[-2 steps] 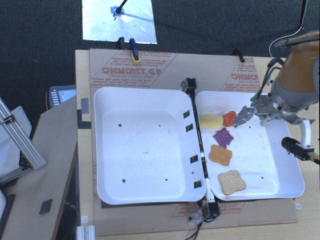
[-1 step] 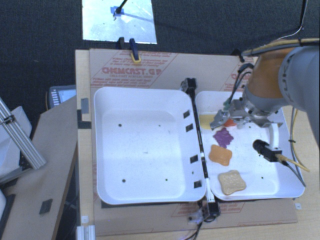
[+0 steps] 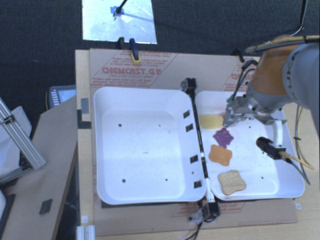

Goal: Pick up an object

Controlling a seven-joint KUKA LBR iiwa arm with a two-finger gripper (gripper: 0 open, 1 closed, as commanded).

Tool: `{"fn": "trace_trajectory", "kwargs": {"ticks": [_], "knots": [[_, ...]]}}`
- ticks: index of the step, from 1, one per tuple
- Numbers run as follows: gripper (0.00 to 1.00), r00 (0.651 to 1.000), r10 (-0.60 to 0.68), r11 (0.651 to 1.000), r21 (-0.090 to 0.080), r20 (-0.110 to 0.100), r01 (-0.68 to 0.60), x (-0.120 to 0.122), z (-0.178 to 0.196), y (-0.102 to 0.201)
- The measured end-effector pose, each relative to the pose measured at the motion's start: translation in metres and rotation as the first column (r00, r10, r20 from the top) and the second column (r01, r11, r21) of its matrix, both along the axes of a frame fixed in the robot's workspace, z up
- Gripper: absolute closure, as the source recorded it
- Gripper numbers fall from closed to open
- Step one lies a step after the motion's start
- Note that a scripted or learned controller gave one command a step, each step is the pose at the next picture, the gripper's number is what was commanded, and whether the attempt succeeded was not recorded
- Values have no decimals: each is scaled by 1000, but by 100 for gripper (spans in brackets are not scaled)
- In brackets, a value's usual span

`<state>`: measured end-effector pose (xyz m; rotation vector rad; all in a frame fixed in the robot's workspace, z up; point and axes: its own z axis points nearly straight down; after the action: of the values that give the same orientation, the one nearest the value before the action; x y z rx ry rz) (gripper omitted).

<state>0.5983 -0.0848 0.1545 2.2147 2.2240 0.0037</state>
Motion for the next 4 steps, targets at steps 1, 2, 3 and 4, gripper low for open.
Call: {"fn": "trace_trajectory", "kwargs": {"ticks": [1, 2, 3, 4], "knots": [[100, 1000, 8, 1000, 2, 1, -8, 9, 32, 84], [100, 1000, 4, 1000, 2, 8, -4, 13, 122, 106], [100, 1000, 5, 1000, 4, -2, -5, -42, 145, 155], [100, 1000, 5, 1000, 4, 8, -5, -55, 251, 189]]}}
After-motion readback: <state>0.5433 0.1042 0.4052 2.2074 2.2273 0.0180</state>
